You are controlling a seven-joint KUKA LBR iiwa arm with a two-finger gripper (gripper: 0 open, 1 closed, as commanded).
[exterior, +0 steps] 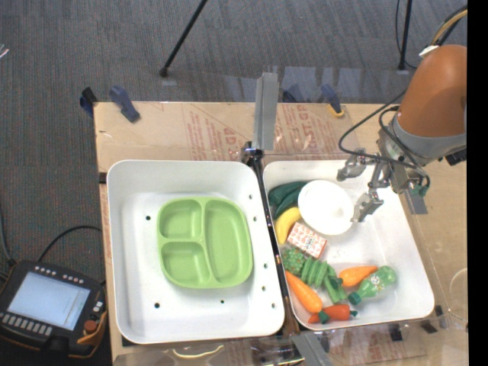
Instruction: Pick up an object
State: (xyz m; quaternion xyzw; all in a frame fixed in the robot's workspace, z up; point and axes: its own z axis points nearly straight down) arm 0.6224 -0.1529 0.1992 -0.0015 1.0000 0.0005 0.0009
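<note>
My gripper (360, 189) hangs over the right bin (404, 242), just off the right rim of a white round plate (326, 207). Its fingers (368, 204) stand apart with nothing between them. Left of the plate lie a dark green vegetable (284, 194) and a yellow banana (286, 223). Below the plate sit a red-and-white box (306, 242), green vegetables (313, 269), two orange carrots (303, 292) (357, 274), a green bottle (379, 280) and a small red-orange piece (335, 312).
The left bin (130, 204) holds a light green divided plate (204, 242). A metal post (264, 117) rises between the bins at the back. A teach pendant (49, 303) lies on the floor at lower left. Blue clamps (124, 103) grip the bench's rear edge.
</note>
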